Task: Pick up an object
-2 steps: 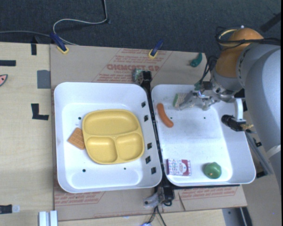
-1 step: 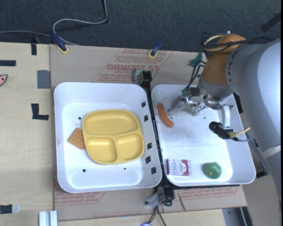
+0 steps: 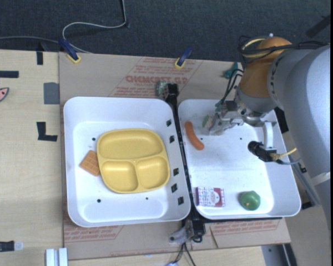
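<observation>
Now carrot (image 3: 193, 136) lies diag., tip up-left.

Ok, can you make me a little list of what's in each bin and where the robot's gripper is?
left bin: yellow divided plate; tan waffle-like cracker tucked at the plate's left edge
right bin: orange carrot-like stick near the left wall; red and white packet and green apple along the front
gripper: over the back of the right bin, just right of the orange stick
held: nothing seen between the gripper's fingers
</observation>
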Controlling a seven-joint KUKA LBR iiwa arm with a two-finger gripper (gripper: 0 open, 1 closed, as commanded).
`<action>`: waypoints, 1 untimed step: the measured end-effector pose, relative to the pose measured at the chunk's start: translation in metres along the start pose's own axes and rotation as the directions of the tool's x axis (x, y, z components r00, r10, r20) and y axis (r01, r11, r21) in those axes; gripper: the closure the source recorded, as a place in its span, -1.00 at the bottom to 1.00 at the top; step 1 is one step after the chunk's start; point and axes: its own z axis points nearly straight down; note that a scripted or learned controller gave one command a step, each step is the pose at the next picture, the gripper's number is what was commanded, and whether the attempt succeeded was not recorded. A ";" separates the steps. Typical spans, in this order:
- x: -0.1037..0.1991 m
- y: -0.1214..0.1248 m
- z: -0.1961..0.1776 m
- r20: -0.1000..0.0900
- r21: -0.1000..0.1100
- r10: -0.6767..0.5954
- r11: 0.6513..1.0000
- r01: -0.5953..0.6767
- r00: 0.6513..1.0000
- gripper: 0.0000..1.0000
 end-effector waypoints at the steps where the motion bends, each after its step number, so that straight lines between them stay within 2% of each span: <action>1: 0.000 0.000 0.001 0.000 0.001 0.000 1.000 0.000 1.000 -1.00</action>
